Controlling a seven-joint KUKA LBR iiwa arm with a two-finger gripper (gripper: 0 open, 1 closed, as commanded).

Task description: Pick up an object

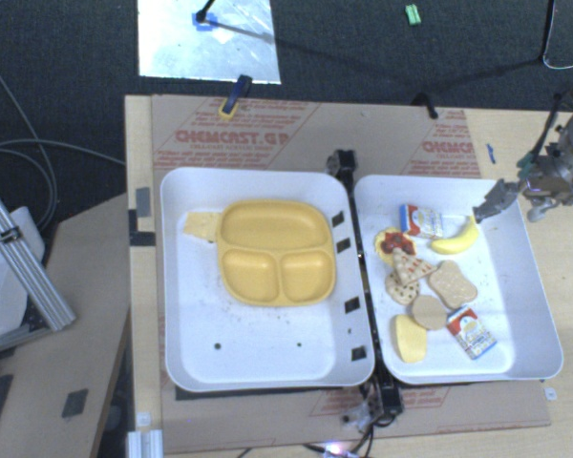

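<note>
Arm enters from right, mostly cut off by frame edge; tool (493, 201) hangs over right bin's (540, 284) upper right, just above/right of banana (457, 239). Can't tell how far open it is – tip small, blurry; nothing visibly held. Food toys clustered mid-bin. Yellow divided plate (272, 252) in left bin (186, 351) partly hides a yellow slice (201, 225).

Looks like a robotics lab setup; two white bins (264, 370) sit on a cardboard-covered bench (296, 132) over dark carpet, loose cables (19, 151) trail at the left. There's aluminium framing (24, 270) at the left edge too; toy food (430, 275) fills the right bin.
</note>
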